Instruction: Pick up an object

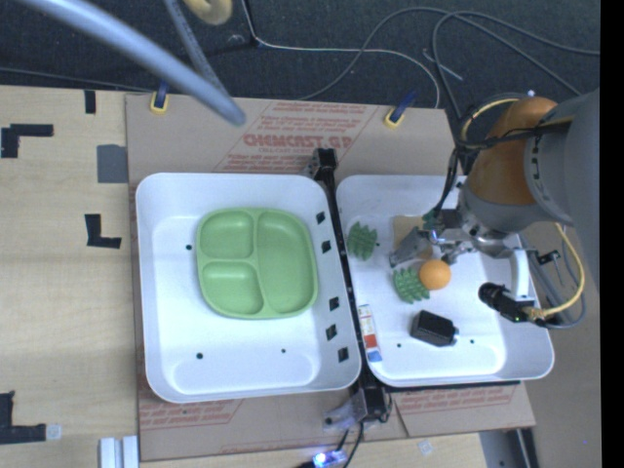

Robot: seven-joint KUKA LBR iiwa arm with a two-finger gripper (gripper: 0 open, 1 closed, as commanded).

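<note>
The right bin (517,359) holds several small objects. An orange ball (436,275) lies near its middle, touching a green spiky piece (407,284) on its left. A second green spiky piece (362,241) sits by the bin's left wall. A black block (433,329) lies toward the front. A tan flat piece (408,227) rests further back. My gripper (426,251) hangs low over the bin, just behind the orange ball and above the tan piece. Nothing visibly sits in its grasp.
The left bin (166,339) carries a green divided plate (258,263). A black divider with clips (336,261) runs between the bins. The arm's grey body and orange band (517,164) cover the right bin's back right corner, with cables looping beside it.
</note>
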